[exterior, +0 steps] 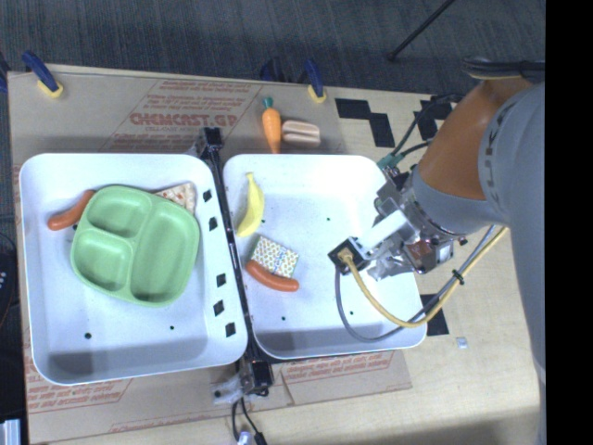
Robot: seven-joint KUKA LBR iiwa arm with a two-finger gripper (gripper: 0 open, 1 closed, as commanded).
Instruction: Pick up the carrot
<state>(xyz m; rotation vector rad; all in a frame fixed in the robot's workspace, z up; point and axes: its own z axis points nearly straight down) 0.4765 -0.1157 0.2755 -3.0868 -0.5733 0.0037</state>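
**Carrot lies outside the bins**

The carrot, small and orange with a green top, lies at upper centre on the bench, just above the right bin. The gripper is over that bin's right side; I cannot tell its grip.

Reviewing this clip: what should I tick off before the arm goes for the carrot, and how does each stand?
1. Carrot located: ok, it lies on the bench beyond the right bin's far rim, outside both bins.
2. Carrot clear from above: ok.
3. Side clearance: not ok, a pink-brown block lies close beside it.
4. Tool above carrot: not ok, it hangs over the right bin's right part.
5. Tool free of load: cannot tell.
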